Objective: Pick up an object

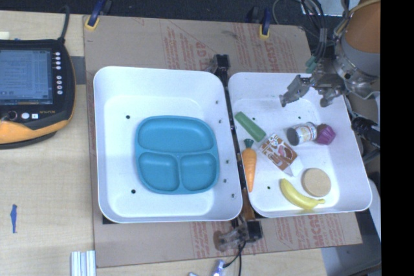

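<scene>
The arm (pixel 359 22) is reaching in from the right, and its end effector (pixel 309 93) is hovering over the far part of the right bin (pixel 265 90). The two fingers (pixel 290 94) are standing spread apart with nothing between them, so the end effector is released. All loose objects are lying in the right bin, nearer the camera than the end effector. A green cylindrical piece (pixel 250 127) is lying slantwise near the bin's left wall, and an orange carrot (pixel 249 165) is lying just below it, pointing toward the near edge. A brown and white packet (pixel 279 153) is resting at the bin's middle. A small dark jar (pixel 302 134) with a light cap is lying on its side, touching or just beside a purple object (pixel 325 134) on its right. A tan round disc (pixel 316 182) is sitting toward the near right corner, and a yellow banana (pixel 299 195) is curving along the near wall just beside it. The left bin (pixel 116 94) is carrying a blue sectioned plate (pixel 176 154) at its middle. A handheld controller (pixel 33 90) with a screen is resting on the worktop (pixel 39 203) to the left of both bins.
</scene>
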{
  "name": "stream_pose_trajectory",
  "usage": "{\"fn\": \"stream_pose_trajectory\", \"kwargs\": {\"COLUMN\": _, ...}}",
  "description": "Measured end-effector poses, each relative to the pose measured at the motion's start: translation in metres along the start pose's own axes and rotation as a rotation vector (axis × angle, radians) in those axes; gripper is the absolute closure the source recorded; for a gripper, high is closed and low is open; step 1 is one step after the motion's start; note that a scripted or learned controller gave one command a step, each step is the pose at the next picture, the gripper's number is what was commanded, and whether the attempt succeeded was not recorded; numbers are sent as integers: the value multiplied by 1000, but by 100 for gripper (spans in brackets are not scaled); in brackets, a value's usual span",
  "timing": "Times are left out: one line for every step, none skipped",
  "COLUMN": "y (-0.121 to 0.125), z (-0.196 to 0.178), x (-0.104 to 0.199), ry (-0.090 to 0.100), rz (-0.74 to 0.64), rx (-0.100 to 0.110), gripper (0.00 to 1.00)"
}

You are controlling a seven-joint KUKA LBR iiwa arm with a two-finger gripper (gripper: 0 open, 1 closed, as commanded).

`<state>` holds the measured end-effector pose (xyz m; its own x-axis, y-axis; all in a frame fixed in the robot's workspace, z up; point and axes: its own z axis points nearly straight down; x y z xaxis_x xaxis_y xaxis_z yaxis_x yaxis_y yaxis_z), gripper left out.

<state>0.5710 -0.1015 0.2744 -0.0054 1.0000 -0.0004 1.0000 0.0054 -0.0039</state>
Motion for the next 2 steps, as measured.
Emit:
{"fn": "stream_pose_trajectory", "kwargs": {"y": 12, "z": 71, "x": -53, "ry": -2, "rz": 1, "rx": 2, "gripper": 0}}
{"fn": "stream_pose_trajectory", "kwargs": {"y": 7, "z": 153, "x": -62, "ry": -4, "rz": 0, "rx": -9, "gripper": 0}}
